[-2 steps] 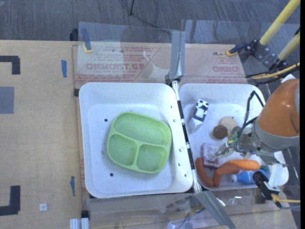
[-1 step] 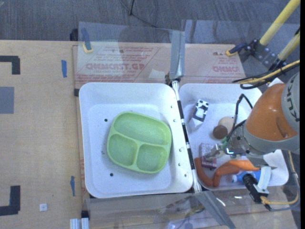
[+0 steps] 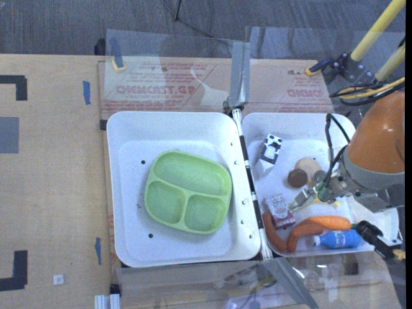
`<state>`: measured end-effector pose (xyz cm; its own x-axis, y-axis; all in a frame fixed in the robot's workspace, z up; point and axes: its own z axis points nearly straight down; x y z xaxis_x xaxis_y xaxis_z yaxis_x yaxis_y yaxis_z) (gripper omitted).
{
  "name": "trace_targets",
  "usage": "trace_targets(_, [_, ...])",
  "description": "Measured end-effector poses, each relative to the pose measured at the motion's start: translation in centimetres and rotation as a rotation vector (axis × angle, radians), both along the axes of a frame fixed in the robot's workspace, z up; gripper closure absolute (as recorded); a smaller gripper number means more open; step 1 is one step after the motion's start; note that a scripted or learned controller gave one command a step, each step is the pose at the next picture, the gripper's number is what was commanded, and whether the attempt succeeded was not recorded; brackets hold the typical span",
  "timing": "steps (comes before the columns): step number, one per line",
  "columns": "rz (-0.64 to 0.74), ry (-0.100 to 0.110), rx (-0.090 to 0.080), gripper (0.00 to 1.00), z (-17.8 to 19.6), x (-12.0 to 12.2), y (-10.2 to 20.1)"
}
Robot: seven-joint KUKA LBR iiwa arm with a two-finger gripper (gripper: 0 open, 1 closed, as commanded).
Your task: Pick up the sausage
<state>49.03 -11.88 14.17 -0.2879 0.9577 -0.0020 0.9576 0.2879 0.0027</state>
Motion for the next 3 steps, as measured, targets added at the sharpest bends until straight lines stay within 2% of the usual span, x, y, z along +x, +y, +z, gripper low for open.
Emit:
trace_targets(1, [0.197,-0.007,0.006,0.0,-5.1,-0.7,0.0])
trace_targets(2, [0.418,-0.011,-0.008,0.0,-5.0,0.1,1.2])
trace_targets(3, [0.521,0.0,0.0,0.0,4.3,-1.0,6.3])
